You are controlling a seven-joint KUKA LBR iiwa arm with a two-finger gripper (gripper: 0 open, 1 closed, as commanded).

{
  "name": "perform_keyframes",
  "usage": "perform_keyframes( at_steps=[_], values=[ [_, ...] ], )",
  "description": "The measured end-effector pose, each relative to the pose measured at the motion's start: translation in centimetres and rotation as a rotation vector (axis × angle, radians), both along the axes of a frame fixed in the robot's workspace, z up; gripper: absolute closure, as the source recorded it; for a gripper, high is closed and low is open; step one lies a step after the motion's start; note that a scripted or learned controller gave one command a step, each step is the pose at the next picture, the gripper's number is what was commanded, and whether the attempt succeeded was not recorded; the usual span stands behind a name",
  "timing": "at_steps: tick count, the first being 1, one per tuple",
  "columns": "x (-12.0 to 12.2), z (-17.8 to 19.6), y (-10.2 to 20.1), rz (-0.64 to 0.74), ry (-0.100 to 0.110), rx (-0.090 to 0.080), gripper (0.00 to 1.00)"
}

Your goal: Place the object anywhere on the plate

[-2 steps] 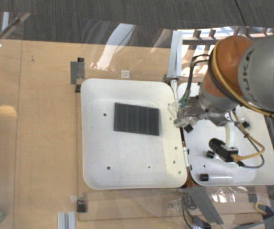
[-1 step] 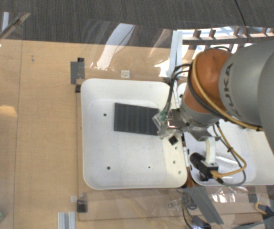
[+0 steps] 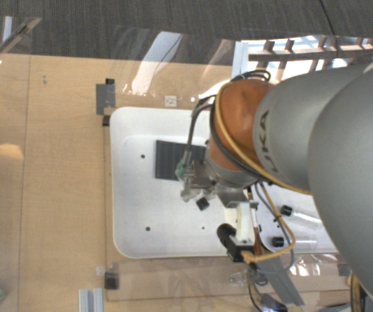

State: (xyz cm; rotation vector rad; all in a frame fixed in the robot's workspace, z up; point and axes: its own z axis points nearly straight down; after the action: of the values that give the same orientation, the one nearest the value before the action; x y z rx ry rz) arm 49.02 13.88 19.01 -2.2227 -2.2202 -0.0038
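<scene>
Visibility is my main trouble at this moment: the arm (image 3: pixel 316 148), grey with its orange band, fills most of the right side of my view and hangs low over the white bin (image 3: pixel 131 229), so the wrist covers much of what I need to see. The gripper (image 3: pixel 193 190) sits just past the right edge of a dark grey rectangular slab (image 3: pixel 169 159) lying flat on the bin floor, which I take to be the plate, though I can't be sure of that. Whether the tool is apart, together or clamped on anything, I cannot tell; the mechanism is a small blur of metal with a greenish patch beside it, and I see no object clearly held there. The object itself I can't pick out; it may be hidden under the wrist or carried below it. My judgement is that the risk here is a blind release: if something is held and let go from this spot, it could land on the bare bin floor just beside the slab instead of on it. Equally, if nothing is held, the placing motion would run through with no result. A low descent could also nudge the slab sideways, since it looks loose on the smooth white surface.
</scene>
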Motion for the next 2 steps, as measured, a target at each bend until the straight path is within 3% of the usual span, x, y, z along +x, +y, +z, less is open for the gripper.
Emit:
perform_keyframes(
  at_steps=[1,2],
  values=[
    [-0.4,-6.0,7.9,0.074,0.003,-0.001,1.00],
    [-0.3,-3.5,0.0,-0.124,0.002,0.000,1.00]
  ],
)
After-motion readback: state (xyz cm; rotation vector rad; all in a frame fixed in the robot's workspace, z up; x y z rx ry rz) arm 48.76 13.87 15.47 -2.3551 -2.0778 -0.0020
